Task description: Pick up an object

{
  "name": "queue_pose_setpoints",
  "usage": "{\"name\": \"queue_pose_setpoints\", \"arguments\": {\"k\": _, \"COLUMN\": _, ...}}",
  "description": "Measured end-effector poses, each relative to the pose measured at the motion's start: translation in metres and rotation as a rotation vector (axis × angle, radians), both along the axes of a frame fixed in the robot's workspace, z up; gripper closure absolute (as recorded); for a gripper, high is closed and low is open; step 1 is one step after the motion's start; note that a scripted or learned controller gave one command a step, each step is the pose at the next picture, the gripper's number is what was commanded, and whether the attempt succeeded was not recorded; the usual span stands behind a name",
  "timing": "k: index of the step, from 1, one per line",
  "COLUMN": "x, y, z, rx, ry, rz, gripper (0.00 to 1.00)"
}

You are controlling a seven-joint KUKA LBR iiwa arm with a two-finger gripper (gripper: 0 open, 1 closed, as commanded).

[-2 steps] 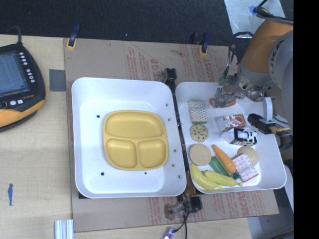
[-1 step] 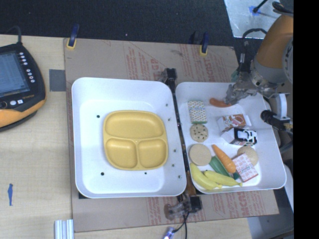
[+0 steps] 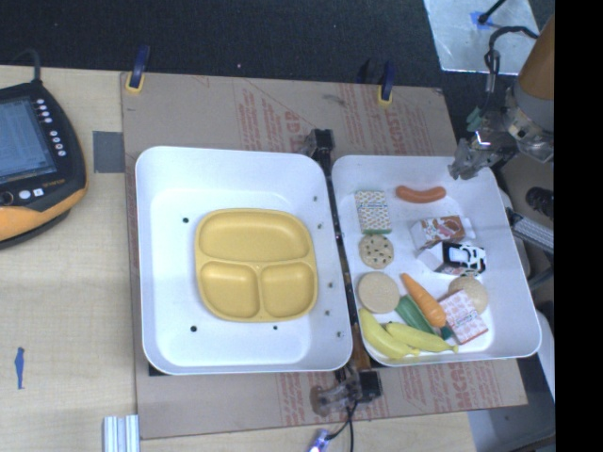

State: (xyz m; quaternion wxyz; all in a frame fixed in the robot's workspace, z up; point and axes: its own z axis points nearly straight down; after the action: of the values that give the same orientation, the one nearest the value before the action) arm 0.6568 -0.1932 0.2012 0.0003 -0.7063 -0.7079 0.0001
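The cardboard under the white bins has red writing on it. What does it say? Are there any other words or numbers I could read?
Red print on the cardboard: too faint and blurred to read.
Screen of the orange handheld controller: too small to read.
Red and white packet in the right bin: print too small to read.
Wrapper near the sausage: blurred, unreadable.
No text can be read.

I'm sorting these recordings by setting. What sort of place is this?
Probably a robotics lab bench, not a kitchen: two white bins sit on clamped cardboard, the food looks like toys, and a teach pendant lies beside them.
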Motion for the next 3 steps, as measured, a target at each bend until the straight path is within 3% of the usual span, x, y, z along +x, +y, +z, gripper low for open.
{"name": "queue_pose_setpoints", "arguments": {"k": 1, "x": -0.025, "y": 0.092, "z": -0.062, "rx": 0.000, "ry": 0.005, "rz": 0.004, "gripper": 0.00}}
{"name": "queue_pose_setpoints", "arguments": {"k": 2, "x": 0.000, "y": 0.036, "z": -0.046, "rx": 0.000, "ry": 0.001, "rz": -0.001, "gripper": 0.00}}
{"name": "queue_pose_setpoints", "arguments": {"k": 3, "x": 0.000, "y": 0.016, "z": -0.041, "rx": 0.000, "ry": 0.000, "rz": 0.000, "gripper": 0.00}}
